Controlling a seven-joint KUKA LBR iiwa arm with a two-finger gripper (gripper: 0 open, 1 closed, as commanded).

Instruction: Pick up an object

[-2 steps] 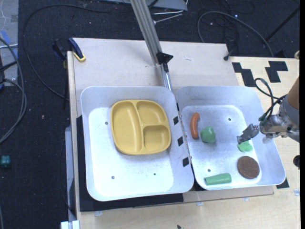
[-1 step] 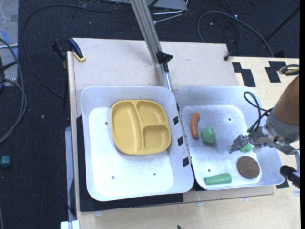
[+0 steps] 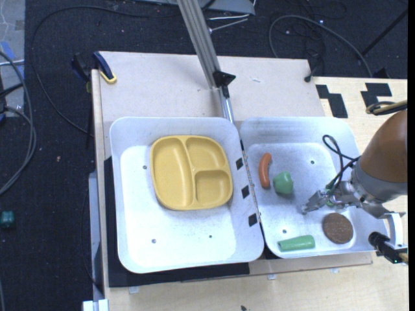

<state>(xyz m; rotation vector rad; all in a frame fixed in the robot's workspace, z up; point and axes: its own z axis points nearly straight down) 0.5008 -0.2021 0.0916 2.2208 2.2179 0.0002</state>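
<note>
Right bin [image 3: 305, 135] contains four items: an orange sausage-shaped piece [image 3: 265, 170], a green block [image 3: 283, 183] just beside it, a brown round disc [image 3: 338, 228] and a green oblong piece [image 3: 297, 243] near the front wall. The gripper [image 3: 314, 204] sits low between block and disc; whether its fingers are parted cannot be told, nothing visibly held. Left bin [image 3: 130, 193] holds a yellow divided tray [image 3: 192, 172].

Orange band [image 3: 391, 149] over grey wrist, thin metal tool [image 3: 312, 205], looping black cable [image 3: 336, 153]
</note>
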